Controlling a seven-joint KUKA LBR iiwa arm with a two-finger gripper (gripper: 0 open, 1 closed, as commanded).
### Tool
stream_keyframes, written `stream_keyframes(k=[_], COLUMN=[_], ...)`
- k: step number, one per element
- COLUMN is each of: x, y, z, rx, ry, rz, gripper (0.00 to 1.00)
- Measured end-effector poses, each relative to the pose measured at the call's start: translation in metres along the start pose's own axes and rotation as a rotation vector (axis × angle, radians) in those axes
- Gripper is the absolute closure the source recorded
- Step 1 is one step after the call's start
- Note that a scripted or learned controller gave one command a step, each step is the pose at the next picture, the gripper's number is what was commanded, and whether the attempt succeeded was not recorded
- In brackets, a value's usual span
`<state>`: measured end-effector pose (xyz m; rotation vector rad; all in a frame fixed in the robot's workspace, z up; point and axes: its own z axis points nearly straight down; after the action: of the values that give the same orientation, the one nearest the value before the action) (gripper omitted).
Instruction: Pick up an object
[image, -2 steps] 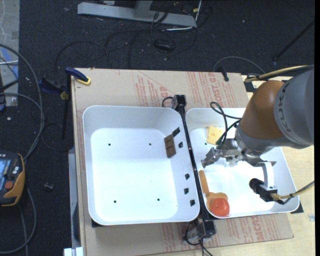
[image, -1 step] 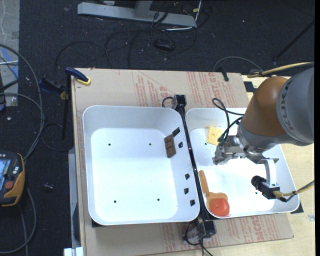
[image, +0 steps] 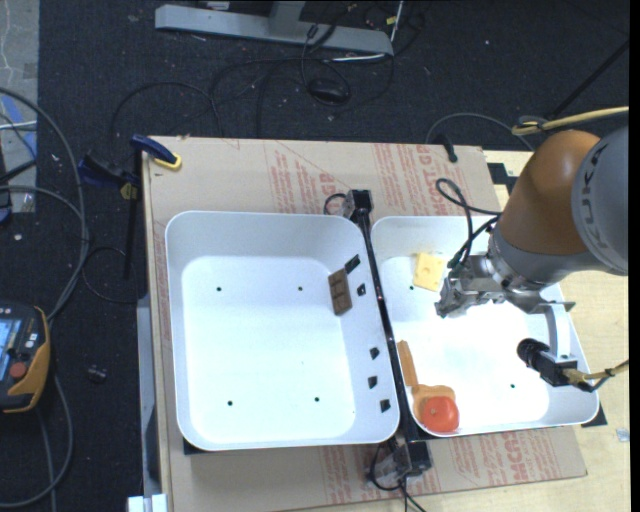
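Hovering metal hand (image: 458, 296) beside pale yellow wedge (image: 428, 270), smooth white bin (image: 480, 420).

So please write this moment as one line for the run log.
arm: over right bin | gripper: beside yellow piece, nothing seen held | red-orange object: right bin's near-left corner | brown piece: left bin

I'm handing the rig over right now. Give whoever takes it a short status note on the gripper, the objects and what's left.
Gripper: low in the right bin, beside the yellow block; nothing seen held, finger state unclear.
Objects: yellow block at the right bin's far left; red tomato-like ball and orange stick at its near left; brown bar against the left bin's right wall.
Done: no pick seen yet.
Left: grasp one object and lift it.
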<state>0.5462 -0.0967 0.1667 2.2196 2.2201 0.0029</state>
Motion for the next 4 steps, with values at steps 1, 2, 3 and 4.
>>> stream_keyframes(k=[1, 2, 3, 4], x=[0.001, 0.001, 0.052, 0.106], y=[-0.003, -0.002, 0.008, 0.021], z=[-0.043, -0.095, -0.079, -0.086], rx=[-0.001, -0.002, 0.004, 0.003], ry=[0.000, 0.000, 0.001, 0.001], rz=[0.000, 0.000, -0.004, -0.005], gripper=[1.00, 1.00, 1.00, 1.00])
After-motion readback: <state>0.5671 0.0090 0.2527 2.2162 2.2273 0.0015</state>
